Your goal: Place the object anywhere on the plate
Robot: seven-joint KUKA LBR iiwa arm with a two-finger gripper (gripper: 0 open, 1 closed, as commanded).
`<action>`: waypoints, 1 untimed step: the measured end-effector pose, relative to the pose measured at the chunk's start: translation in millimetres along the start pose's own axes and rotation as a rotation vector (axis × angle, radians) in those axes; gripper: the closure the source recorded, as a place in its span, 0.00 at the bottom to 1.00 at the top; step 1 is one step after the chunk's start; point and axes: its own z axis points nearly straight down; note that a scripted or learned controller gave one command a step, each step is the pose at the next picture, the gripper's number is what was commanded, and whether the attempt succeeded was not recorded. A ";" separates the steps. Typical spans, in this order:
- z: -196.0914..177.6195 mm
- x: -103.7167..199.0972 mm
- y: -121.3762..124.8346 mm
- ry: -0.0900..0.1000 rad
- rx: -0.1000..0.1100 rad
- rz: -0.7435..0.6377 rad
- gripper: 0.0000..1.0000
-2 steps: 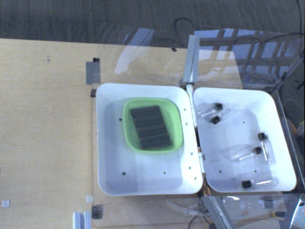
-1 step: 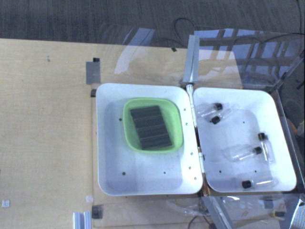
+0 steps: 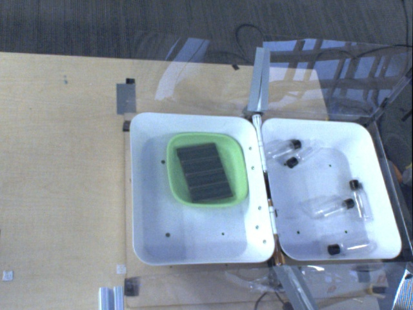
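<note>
A faint orange band [image 3: 407, 169] at right edge; pose unclear.

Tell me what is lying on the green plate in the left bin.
A dark grey ribbed rectangular block lies flat on the green plate, slightly askew, covering most of its middle. Whatever sits beneath the block is hidden.

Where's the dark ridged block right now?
The dark ridged block lies on the green plate in the left bin.

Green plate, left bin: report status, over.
Green plate sits in left bin. Dark ridged block lies flat on it, tilted slightly. Clear vials with black caps scattered in right bin. Nothing obstructing plate.
</note>
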 end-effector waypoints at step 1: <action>-0.1 0.0 0.0 0.000 0.000 0.000 0.00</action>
